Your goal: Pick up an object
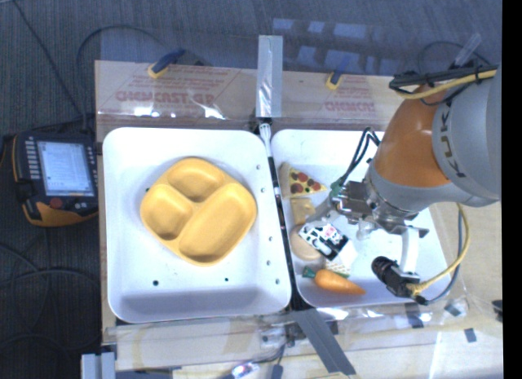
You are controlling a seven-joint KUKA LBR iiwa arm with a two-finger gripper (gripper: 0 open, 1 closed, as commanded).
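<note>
**Arm over the right bin, toys beneath it**

The letters "KUKA" are partly seen on the grey arm (pixel 457 149). The gripper (pixel 352 206) is lowered into the right bin (pixel 432 243); whether it is clenched or released cannot be told. Just beside it lie a pizza slice (pixel 300 183), a black-and-white patterned item (pixel 325 237) and a carrot (pixel 336 282). A yellow sectioned plate (pixel 198 209) rests in the left bin (pixel 122 231). Reddish printing on the cardboard (pixel 163 92) behind is unreadable
</note>
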